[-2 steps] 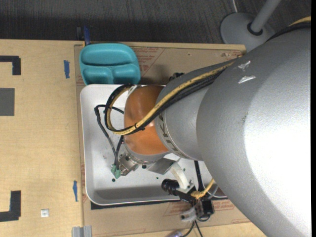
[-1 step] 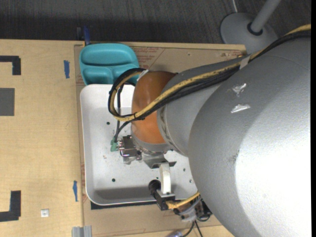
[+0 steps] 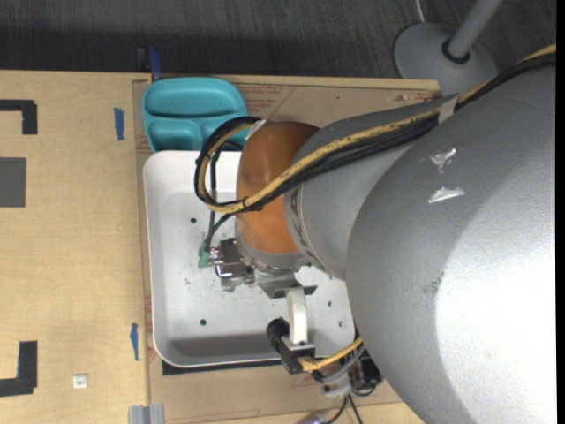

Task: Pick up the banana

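Overhead slanted look at pale wooden bench [image 3: 71,263] marked with black tape corners and short blue tape strips. Large grey robot arm [image 3: 441,237] reaching in from right, covering most of right half, orange band [image 3: 265,193] just above wrist. Black and yellow cables [image 3: 265,184] looping over orange band and running back along grey housing. Shallow white plastic bin [image 3: 172,281] under wrist, floor dotted with small dark specks. Teal plastic divided tray [image 3: 190,113] lying at far edge of white bin, partly tucked behind cables. Metal wrist hardware [image 3: 234,268] with small green part hanging low over bin floor. Gripper itself hidden beneath arm, so cannot tell whether open, closed, or holding anything. Banana nowhere to be made out; location cannot be told. Grey round stand base [image 3: 433,51] beyond bench at top right.
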`<state>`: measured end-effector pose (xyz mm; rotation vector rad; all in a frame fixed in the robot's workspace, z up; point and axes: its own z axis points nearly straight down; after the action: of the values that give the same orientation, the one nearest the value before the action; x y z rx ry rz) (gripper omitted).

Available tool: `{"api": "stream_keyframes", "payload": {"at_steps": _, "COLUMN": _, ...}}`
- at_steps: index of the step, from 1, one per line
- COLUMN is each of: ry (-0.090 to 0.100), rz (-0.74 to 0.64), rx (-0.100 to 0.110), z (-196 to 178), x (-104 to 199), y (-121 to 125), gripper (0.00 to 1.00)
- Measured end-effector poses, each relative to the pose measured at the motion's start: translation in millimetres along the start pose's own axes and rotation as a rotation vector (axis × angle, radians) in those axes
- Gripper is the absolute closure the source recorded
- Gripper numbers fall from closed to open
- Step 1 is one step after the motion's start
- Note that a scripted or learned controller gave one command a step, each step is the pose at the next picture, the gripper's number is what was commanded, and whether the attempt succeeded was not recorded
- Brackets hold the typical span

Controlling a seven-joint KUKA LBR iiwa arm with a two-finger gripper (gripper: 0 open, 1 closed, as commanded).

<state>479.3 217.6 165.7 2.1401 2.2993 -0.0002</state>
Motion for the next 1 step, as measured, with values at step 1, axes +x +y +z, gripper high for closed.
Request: {"api": "stream_keyframes", "payload": {"at_steps": 1, "ry": 0.000, "rz": -0.001, "rx": 0.000, "z": -9.8, "x": 0.6, "y": 0.2, "gripper": 1.00}}
